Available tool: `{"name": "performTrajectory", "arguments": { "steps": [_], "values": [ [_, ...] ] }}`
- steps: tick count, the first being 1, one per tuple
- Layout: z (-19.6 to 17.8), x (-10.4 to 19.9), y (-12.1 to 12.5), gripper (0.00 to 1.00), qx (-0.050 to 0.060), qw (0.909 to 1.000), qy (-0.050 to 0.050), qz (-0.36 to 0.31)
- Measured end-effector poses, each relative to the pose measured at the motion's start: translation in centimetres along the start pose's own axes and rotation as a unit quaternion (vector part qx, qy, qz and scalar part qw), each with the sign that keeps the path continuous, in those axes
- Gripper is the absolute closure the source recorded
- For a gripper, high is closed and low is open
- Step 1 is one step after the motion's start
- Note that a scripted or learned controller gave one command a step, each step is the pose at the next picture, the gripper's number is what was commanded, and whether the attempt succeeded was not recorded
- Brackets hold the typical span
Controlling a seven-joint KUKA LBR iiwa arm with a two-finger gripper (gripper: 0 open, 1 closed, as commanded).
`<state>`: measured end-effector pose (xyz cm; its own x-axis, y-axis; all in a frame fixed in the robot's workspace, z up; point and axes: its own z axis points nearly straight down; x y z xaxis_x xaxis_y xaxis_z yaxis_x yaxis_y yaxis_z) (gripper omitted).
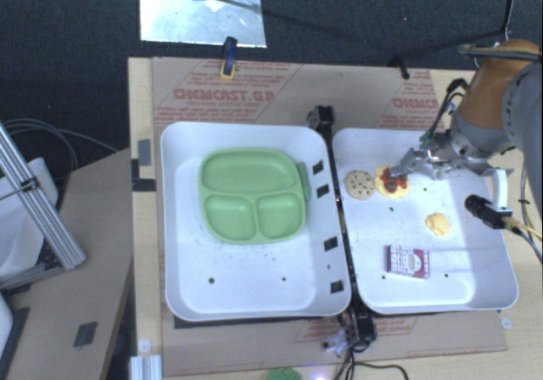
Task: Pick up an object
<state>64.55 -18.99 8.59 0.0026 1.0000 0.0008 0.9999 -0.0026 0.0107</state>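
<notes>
The gripper (405, 168) is seen low in the right bin (475, 285), right at a red and yellow toy (392, 183); whether its fingers are spread or pinching cannot be told. A cookie (360, 184) lies just beside the toy, a yellow lump (438, 223) and a small red carton (407, 261) nearer the front, and a green tray (253, 195) is held by the left bin (182, 276).

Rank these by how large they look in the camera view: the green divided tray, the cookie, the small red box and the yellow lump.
1. green divided tray, by far the largest
2. small red box
3. cookie
4. yellow lump

The cookie and the lump look close in size, so their order is unsure.
</notes>
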Motion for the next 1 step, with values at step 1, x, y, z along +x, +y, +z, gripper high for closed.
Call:
{"name": "performTrajectory", "arguments": {
  "steps": [1],
  "values": [
    [-5.65,5.96,2.67,0.00,0.001,1.0000,-0.001,-0.006]
  ]
}}
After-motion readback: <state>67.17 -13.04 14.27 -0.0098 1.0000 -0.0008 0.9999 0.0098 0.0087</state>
